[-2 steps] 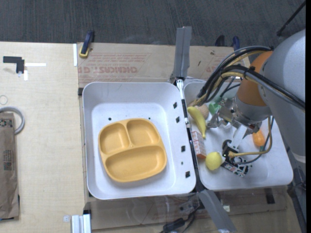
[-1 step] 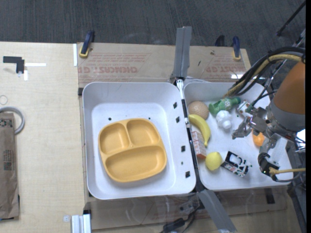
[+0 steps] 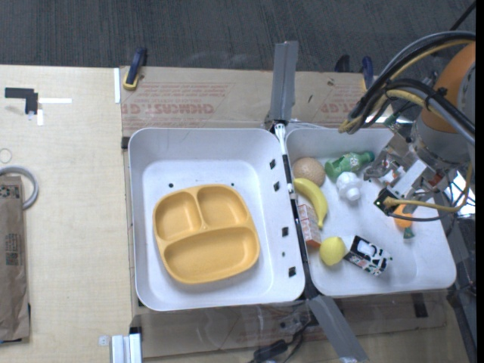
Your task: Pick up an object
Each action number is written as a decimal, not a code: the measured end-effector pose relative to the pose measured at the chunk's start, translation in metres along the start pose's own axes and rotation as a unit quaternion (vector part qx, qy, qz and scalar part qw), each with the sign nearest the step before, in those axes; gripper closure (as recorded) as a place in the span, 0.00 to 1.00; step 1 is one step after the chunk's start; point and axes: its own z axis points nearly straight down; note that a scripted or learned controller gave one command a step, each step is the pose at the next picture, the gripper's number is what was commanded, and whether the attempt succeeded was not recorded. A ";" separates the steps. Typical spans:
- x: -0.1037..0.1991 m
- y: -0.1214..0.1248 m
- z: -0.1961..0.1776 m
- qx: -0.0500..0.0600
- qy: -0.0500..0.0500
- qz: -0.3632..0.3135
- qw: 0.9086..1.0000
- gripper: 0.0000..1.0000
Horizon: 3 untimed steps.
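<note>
The right bin (image 3: 423,274) holds several things. A banana (image 3: 315,199) lies near its left wall, with a brown round fruit (image 3: 308,170) just above it. A green bottle (image 3: 349,161) and a white lump (image 3: 349,187) lie at the back middle. Toward the front sit a lemon (image 3: 332,251) and a black-and-white carton (image 3: 368,255). An orange piece with a green tip (image 3: 404,220) lies under the wrist. My gripper (image 3: 380,172) hangs low over the right half of this bin, just right of the bottle and white lump. Nothing is visibly between its tips.
The left bin (image 3: 144,203) carries a yellow divided plate (image 3: 206,233). A red-and-white packet (image 3: 306,225) leans along the right bin's left wall. Yellow and black cables arc over the right bin's back right corner. A brown bag (image 3: 11,255) lies on the bench far left.
</note>
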 end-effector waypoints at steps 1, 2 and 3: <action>-0.016 -0.048 0.089 -0.003 0.004 0.111 0.994 0.00; -0.085 -0.014 0.009 0.001 0.001 0.129 0.992 0.00; -0.015 0.018 0.051 0.000 0.000 0.058 0.998 0.00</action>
